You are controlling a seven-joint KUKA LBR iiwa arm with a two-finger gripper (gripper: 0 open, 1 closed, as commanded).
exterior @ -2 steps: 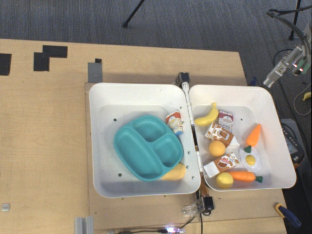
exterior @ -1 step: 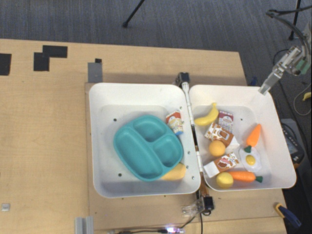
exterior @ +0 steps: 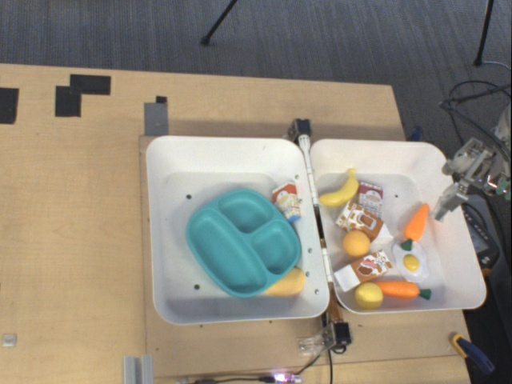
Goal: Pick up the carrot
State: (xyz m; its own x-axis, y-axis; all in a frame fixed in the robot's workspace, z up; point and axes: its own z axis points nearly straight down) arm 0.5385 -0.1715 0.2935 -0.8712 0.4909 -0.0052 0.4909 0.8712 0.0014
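Two carrots lie in the right bin (exterior: 448,294). One carrot (exterior: 416,222) rests tilted by the bin's right side, its green top pointing down toward a fried egg (exterior: 411,263). The other carrot (exterior: 398,290) lies flat along the front wall, green end to the right, beside a lemon (exterior: 368,295). My gripper (exterior: 445,205) reaches in over the bin's right rim, its tip just right of the tilted carrot and a little apart from it. Nothing is seen held in it.
The right bin also holds a banana (exterior: 339,190), several small cartons (exterior: 357,216) and an orange (exterior: 356,243). In the left bin (exterior: 164,214) sit a teal divided plate (exterior: 243,242), a carton (exterior: 288,202) and a yellow piece (exterior: 286,283). Cables hang off the bench at the right.
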